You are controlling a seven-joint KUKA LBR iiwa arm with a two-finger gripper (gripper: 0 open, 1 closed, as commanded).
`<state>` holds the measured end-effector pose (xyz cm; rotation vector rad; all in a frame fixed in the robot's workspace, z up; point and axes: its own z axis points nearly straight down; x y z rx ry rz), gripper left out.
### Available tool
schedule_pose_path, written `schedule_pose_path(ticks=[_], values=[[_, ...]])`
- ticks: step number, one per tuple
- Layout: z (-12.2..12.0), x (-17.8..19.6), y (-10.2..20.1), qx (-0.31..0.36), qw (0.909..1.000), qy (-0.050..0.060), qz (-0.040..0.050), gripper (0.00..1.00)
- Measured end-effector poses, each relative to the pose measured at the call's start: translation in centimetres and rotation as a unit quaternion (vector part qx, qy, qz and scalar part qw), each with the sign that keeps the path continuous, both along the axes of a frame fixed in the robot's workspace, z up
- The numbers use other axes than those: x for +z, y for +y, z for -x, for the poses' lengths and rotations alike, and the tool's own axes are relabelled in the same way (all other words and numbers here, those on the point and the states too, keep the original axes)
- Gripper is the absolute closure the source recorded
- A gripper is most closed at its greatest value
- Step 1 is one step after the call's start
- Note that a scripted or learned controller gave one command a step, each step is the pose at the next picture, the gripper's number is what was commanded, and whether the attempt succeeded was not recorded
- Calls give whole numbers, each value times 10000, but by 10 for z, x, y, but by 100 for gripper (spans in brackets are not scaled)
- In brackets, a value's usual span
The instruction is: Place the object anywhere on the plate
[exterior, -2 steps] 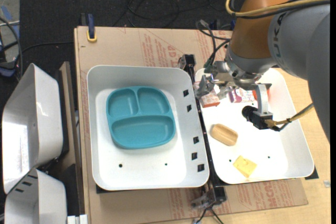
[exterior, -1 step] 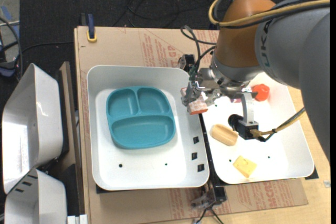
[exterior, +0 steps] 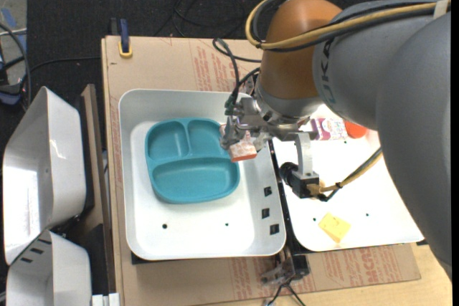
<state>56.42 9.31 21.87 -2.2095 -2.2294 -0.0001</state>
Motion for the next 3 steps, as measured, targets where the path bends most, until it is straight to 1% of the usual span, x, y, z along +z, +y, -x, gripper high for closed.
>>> schedule_pose_path(ticks=[1, 2, 3], values=[[24, 8, 60, 5, 10000, 0, -1, 100], [47, 8, 120, 7, 10000, 1, 1, 100], [45, 8, 116, -33, 10000, -2, 13, 0]])
